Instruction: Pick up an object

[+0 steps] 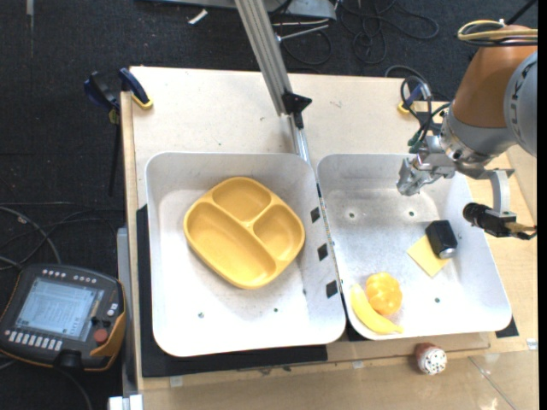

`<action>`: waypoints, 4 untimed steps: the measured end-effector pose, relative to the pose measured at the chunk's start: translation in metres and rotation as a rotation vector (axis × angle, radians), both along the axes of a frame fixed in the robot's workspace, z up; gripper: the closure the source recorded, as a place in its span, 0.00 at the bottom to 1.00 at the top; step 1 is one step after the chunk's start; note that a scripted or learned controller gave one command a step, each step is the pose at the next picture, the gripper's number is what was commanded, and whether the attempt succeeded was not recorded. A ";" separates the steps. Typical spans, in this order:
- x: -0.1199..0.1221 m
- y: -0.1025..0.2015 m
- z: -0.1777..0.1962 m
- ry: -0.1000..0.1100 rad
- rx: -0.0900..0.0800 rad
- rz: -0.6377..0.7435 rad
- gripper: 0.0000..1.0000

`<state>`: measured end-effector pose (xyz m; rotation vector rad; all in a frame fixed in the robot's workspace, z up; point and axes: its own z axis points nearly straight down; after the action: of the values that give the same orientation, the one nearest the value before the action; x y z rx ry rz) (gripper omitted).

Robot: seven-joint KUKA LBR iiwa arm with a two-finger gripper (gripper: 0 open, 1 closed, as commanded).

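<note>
Your gripper [412,180] hangs over the far part of the right bin [479,314], up near its back wall, and from this angle I can't tell you whether it is released or clenched; nothing shows in its grasp. Below it, well apart, a small black block [442,237] sits on a yellow flat square [425,255] toward the bin's right side. Down at the near edge you've got a yellow pepper-like toy [384,292] just beside a banana [371,314]. Over in the left bin [171,314], a yellow divided plate [244,231] lies by itself. A small white dice-like ball [432,360] rests on the bench in front of the right bin.
</note>
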<state>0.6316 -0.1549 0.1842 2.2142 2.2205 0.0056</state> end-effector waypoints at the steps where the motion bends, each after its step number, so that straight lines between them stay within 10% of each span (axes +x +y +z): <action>1: 0.001 0.000 0.030 0.001 0.000 0.000 1.00; 4: -0.072 0.153 0.050 0.008 0.004 0.005 1.00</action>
<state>0.5601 -0.0019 0.2344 2.2141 2.2325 0.0012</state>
